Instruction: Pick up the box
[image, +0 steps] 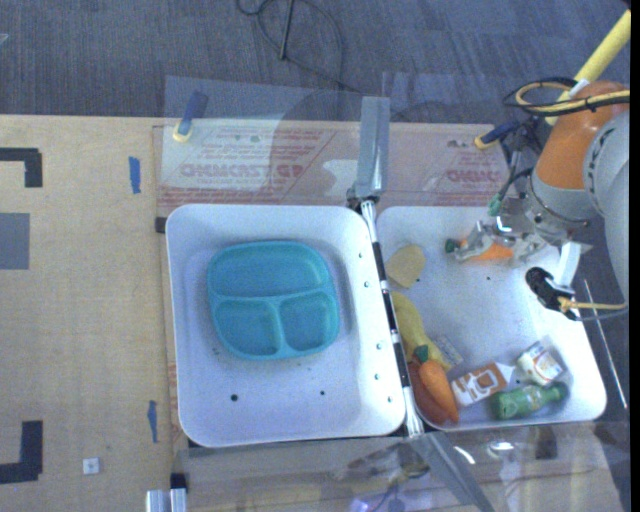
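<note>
A green bottle (527, 401), a small box (478, 383) and a carrot (436, 389) lie at the near side of the right bin (500, 300). A blue tray (272, 299) sits in the left bin (190, 330). I cannot tell if the claw (490, 240) is clenched.

Overall brightness: even and moderately bright; colours are slightly washed out.
Light direction: diffuse, from above; no single source is identifiable.
Shadows: soft and short; a faint shadow rings the teal tray (270, 299) in the left bin (190, 330).
Glare: the white floor of the right bin (590, 395) is near overexposure; pale reflections lie across the clear sheet (270, 135) behind the bins and across the clear panel (480, 465) at the lower edge.
Sharpness: soft throughout; fine detail and printed text are not legible.
Blur: the arm (590, 150) at the right edge is smeared.
Distortion: the bin rims appear slightly bowed.
</note>
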